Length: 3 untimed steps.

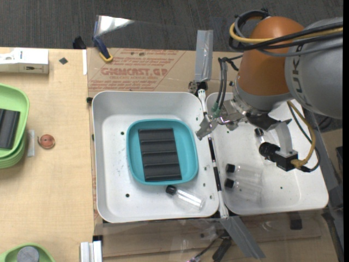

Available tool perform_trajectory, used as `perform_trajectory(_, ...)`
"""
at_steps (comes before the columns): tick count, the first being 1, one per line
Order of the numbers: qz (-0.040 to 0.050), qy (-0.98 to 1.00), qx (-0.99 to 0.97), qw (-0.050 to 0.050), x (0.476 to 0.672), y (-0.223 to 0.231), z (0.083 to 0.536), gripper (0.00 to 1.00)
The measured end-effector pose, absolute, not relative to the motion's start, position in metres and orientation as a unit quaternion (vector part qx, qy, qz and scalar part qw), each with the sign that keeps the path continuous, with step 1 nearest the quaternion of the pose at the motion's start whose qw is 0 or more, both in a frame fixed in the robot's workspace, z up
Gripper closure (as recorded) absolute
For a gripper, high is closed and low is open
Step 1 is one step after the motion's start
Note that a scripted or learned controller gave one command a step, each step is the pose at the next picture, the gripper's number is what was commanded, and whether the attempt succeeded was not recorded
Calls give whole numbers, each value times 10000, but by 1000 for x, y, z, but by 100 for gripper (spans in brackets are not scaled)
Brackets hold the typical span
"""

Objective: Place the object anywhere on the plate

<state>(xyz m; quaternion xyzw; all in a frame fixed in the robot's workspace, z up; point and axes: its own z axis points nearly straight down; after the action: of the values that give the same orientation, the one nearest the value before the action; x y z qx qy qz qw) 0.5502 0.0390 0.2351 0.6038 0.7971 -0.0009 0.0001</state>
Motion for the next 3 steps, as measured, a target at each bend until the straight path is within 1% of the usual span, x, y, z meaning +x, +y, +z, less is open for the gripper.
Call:
perform_trajectory(1,-19,7877,6160,-10,526,99,181,0)
perform_trajectory(2,-15,7879,6158,-9,513,51,191,0)
perform_trajectory(3,-16,7904,6126,-6,555,0,190,0)
